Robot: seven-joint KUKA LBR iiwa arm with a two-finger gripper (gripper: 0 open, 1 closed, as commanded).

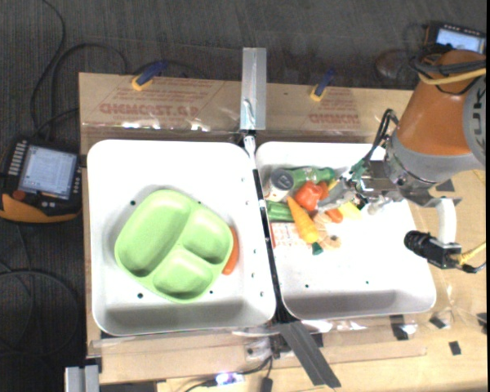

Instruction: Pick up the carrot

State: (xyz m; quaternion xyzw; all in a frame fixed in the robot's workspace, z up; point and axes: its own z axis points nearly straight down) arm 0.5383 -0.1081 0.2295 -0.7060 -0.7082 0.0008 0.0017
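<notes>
**Camera view: gripper over right bin clutter**

Gripper (pixel 361 188) sits low over the toy pile in the right bin (pixel 376 284); finger spacing cannot be told. Carrot (pixel 305 221) lies in that pile, just left of the gripper, beside a red piece (pixel 310 193). Left bin (pixel 114 300) holds a green divided plate (pixel 175 243).
</notes>
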